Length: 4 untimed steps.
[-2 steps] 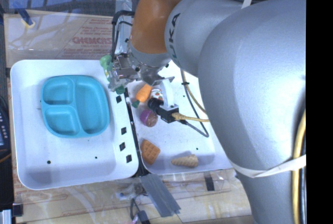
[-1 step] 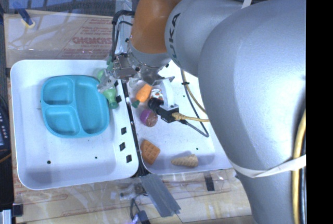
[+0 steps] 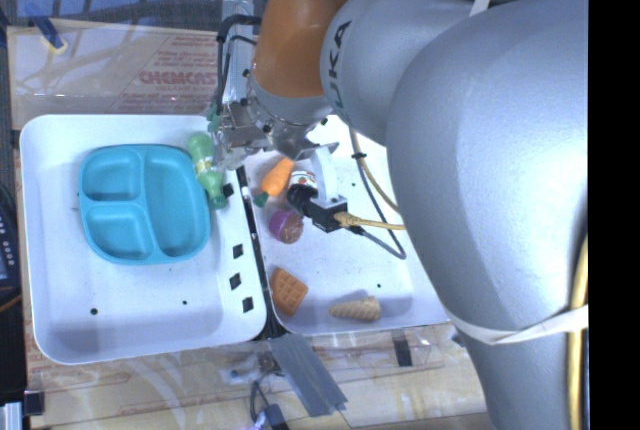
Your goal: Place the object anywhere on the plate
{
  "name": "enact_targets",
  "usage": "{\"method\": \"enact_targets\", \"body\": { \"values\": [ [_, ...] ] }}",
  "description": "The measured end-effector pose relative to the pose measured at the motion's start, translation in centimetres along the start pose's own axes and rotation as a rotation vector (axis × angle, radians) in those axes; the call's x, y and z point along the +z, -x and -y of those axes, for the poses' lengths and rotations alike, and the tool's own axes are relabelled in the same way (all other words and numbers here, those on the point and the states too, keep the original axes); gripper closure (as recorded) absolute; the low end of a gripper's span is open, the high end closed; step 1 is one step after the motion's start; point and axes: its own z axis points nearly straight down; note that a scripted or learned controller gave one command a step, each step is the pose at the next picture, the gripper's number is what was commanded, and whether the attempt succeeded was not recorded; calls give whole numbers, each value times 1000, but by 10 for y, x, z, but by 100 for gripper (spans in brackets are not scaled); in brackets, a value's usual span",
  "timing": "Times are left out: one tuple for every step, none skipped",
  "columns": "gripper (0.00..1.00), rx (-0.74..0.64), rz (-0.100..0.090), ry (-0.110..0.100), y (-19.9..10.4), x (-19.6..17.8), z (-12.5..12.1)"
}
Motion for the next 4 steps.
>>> {"method": "enact_targets", "body": {
  "values": [
    [100,451,-1,0,-41,39,-5],
    [100,80,0,3,-79,9,43],
    [0,80,1,3,-78,9,43],
    [100,76,0,0,-79,-1,43]
  ]
}}
